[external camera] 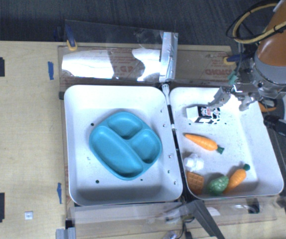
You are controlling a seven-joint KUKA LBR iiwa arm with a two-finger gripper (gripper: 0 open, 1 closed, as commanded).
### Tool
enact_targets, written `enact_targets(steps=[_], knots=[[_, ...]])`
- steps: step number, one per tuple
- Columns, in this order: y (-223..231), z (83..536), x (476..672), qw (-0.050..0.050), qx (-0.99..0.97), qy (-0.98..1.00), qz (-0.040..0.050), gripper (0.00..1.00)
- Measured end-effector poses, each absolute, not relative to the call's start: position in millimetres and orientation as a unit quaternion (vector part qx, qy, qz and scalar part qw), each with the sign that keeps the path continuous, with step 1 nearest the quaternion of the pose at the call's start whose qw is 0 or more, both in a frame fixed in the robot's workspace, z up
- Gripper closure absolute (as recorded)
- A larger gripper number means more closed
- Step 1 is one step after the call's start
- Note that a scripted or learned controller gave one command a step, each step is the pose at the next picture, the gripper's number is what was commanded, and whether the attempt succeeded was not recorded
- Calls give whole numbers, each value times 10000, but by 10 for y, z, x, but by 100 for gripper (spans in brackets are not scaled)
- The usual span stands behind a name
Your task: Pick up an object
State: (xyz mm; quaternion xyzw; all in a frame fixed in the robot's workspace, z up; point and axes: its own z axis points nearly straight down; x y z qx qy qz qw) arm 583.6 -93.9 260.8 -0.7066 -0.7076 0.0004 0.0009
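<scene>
The orange plastic carrot (pixel 201 142) lies mid-bin in the right white bin (pixel 267 153), below and left of the claw (pixel 231 97), with bare floor around it. 4 other toys crowd the near wall, well below. The grey arm (pixel 275 59) reaches in over the far right corner, claw released, grasping nothing.
</scene>
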Motion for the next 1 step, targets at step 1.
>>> enact_targets(steps=[1], knots=[[-1003,1222,5812,28,-6283,-7779,14,0]])
